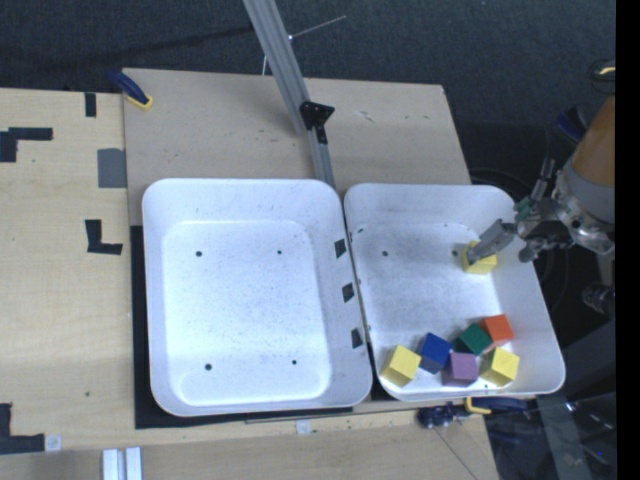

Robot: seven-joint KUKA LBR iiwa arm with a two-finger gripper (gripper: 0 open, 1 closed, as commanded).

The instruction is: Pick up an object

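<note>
Gripper (487,245) is down in the right shallow white bin (420,208), at a small yellow block (482,262) near its right wall. Whether it's clenched, I cannot tell. Block looks unlifted, so the pickup remains.

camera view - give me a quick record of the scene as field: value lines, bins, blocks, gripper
left bin: no blocks seen inside
right bin: holds all the blocks
block cluster: yellow, blue, purple, green, orange, second yellow, near the front edge
lone yellow block: apart, by the right wall
gripper: low, at the lone yellow block; grasp unclear
</note>
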